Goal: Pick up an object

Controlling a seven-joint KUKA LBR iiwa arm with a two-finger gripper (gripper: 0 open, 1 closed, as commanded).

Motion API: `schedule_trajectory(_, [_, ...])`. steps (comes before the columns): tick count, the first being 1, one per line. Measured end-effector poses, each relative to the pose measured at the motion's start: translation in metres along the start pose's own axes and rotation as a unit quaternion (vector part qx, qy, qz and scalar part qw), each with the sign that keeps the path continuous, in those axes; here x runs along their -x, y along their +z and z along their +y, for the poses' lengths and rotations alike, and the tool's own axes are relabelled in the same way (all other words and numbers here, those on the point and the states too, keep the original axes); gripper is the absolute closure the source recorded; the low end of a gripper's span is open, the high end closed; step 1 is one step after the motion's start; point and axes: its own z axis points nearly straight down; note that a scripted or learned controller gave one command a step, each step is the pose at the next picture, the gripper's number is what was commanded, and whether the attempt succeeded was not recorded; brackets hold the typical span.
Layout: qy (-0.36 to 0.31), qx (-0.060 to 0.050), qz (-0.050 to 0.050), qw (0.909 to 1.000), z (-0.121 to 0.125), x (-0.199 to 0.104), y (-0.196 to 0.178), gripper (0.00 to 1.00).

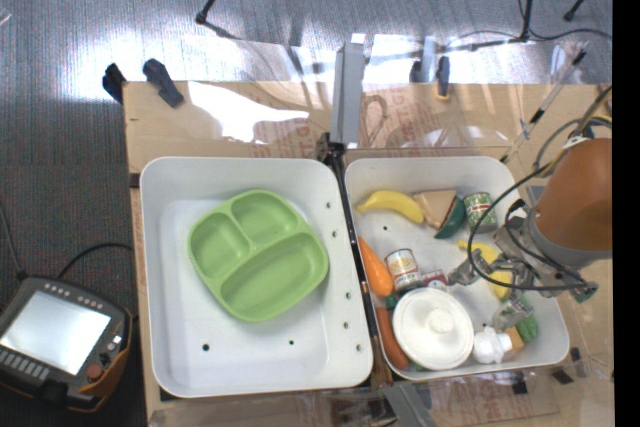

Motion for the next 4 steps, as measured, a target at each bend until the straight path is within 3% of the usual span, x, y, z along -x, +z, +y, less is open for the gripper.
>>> schedule_trajectory(1, [-0.004, 0.001, -0.001, 1.0, 0.002, 0.003, -0.009, 1.0])
schedule_trajectory(2, [-0.063, 0.003, 0.002, 0.998, -0.045, 0.057, -0.045, 1.0])
schedule_trajectory(3, [-0.209, 0.007, 0.003, 0.9779, 0.005, -0.027, 0.006, 1.0])
schedule_trajectory(4, [-0.21, 0.006, 0.001, 0.9778, 0.006, -0.024, 0.004, 0.0])
